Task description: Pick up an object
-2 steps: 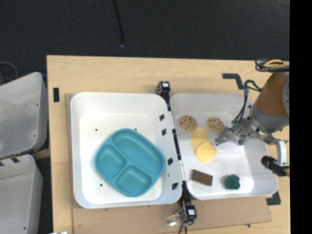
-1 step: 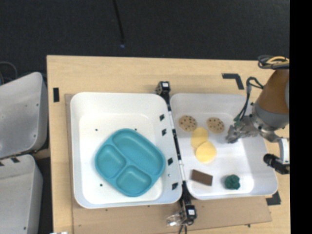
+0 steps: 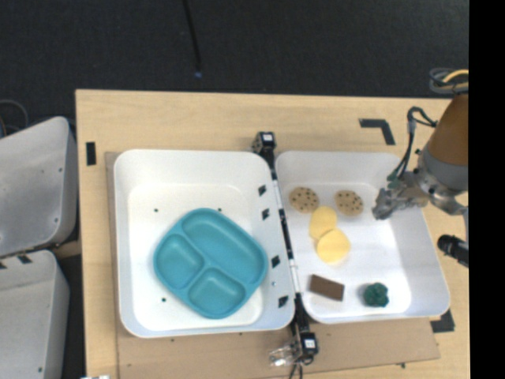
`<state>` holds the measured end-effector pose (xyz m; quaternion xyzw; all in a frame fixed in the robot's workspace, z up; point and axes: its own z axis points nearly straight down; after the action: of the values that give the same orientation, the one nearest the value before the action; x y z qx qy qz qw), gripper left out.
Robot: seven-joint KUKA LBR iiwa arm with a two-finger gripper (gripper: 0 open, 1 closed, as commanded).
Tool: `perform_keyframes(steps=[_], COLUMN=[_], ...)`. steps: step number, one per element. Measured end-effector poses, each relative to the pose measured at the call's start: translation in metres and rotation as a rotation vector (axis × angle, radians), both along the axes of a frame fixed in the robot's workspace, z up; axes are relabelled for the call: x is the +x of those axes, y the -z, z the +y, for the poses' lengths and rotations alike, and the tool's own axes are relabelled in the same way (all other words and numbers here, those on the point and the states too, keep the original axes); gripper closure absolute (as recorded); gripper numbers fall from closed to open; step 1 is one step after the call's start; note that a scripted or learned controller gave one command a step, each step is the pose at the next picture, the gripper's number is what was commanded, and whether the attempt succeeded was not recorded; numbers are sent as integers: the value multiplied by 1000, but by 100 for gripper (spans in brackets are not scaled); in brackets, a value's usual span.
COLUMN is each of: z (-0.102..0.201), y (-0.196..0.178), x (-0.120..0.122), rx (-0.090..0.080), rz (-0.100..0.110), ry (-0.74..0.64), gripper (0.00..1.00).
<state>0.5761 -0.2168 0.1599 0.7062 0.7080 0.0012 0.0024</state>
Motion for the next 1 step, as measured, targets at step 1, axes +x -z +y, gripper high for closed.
perform_keyframes(steps=[1], z=[-4], y=[-44], x=[4], rx=[-1], rz=[-1], ry=[-1], gripper=[100])
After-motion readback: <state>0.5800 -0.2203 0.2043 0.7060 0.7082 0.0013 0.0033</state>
